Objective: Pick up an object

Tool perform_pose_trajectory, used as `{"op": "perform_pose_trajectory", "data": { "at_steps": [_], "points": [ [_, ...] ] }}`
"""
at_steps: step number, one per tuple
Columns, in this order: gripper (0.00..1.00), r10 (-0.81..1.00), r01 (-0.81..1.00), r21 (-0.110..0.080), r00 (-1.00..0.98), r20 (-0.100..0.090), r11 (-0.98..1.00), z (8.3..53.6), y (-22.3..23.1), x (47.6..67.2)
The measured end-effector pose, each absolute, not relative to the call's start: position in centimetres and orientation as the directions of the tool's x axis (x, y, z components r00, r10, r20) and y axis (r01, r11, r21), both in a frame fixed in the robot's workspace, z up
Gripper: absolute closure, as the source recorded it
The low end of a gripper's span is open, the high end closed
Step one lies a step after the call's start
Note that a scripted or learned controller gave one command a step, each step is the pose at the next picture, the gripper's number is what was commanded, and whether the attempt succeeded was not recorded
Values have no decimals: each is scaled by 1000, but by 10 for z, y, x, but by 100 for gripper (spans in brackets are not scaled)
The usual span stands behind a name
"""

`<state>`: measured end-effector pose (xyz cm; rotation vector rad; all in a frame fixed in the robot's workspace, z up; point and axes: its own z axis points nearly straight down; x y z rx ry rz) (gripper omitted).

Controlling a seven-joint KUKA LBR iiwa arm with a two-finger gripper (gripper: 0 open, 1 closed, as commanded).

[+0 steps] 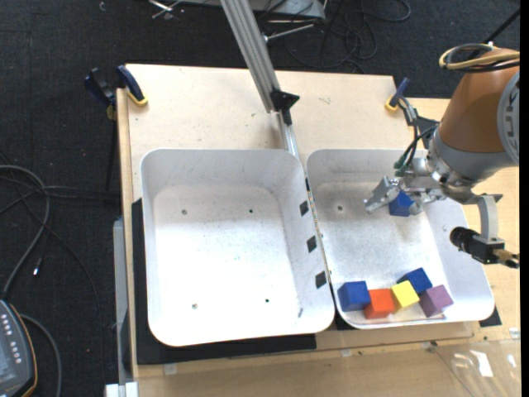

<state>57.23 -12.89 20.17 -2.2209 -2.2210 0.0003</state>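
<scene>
White plastic made up both bins on the bench, the left bin [219, 242] sitting alongside the right bin [347, 180], their rims touching down the middle. The arm [479, 122], grey with an orange band, reached in from the right and hung over the upper part of the right bin. Its gripper [395, 197] was closed around a blue block [401, 204], which sat between the metal fingers [378, 198], clear of the other blocks; whether it was lifted off the bin floor I could not tell.

Down in the near corner of that same bin lay a cluster of five blocks, well apart from the gripper. A blue cube [354, 295] stood at the left end, with an orange cube [380, 303] touching it, then a yellow cube [405, 294], a darker blue cube [418, 280] just behind the yellow one, and a purple cube [436, 300] at the right end near the rim.

A slanted metal rail [252, 44] ran from the top down to where the bins met.
</scene>
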Motion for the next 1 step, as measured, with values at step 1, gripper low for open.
{"op": "perform_pose_trajectory", "data": {
  "at_steps": [1],
  "points": [
    [0, 1000, 1000, 0, 2, -1, -2, 93, -145, 534]
  ]
}}
